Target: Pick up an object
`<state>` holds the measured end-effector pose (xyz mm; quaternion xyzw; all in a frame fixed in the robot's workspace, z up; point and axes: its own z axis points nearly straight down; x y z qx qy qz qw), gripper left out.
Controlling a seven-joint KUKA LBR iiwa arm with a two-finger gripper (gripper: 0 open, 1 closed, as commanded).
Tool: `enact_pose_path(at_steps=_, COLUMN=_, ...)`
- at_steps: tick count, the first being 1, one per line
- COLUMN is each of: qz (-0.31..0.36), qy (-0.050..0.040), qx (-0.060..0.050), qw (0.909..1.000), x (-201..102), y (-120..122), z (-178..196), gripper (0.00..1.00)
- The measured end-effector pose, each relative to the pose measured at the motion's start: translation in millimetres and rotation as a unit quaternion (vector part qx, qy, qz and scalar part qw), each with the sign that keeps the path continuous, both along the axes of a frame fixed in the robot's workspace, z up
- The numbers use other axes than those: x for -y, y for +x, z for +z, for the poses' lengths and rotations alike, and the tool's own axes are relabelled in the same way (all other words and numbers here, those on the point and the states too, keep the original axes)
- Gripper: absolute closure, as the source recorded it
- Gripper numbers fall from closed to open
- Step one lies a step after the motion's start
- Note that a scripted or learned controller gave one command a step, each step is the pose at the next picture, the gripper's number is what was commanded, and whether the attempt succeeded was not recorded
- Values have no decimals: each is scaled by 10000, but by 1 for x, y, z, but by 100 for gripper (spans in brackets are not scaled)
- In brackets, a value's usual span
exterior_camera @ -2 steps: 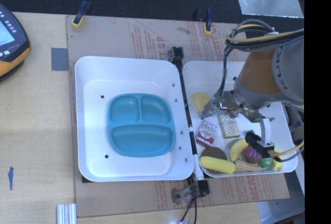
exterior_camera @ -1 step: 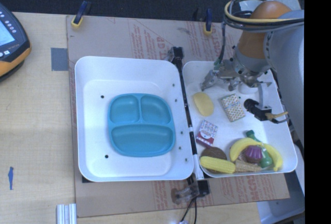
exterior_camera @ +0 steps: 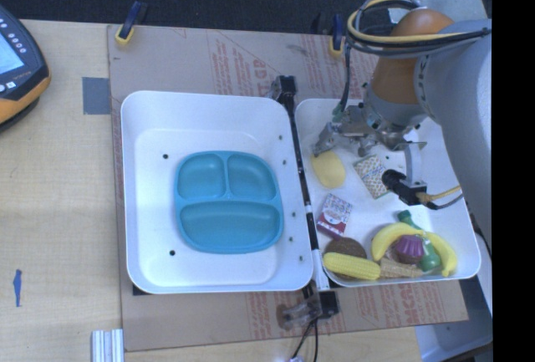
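Along the right bin's (exterior_camera: 468, 222) near edge lie a corn cob (exterior_camera: 351, 267), a banana (exterior_camera: 415, 240) and a purple toy (exterior_camera: 410, 248). Just beyond sits a small red packet (exterior_camera: 335, 214), then a lemon (exterior_camera: 329, 170) by the bin's left wall, a patterned sachet (exterior_camera: 370, 175) beside it. The gripper (exterior_camera: 361, 133) hangs over the far end, above the lemon; whether it grips anything I cannot tell. The left bin (exterior_camera: 142, 185) holds a blue plate (exterior_camera: 227, 201)
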<state>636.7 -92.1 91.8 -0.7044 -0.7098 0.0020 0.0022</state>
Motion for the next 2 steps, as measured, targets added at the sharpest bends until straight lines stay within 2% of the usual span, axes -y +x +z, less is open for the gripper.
enact_pose_path(at_steps=1, qz=-4, qy=-3, qx=25, qw=10000, x=1, y=9, z=1, gripper=0)
enact_pose_path(at_steps=2, qz=-21, qy=-4, qx=-3, qw=10000, x=3, y=-16, z=0, gripper=0)
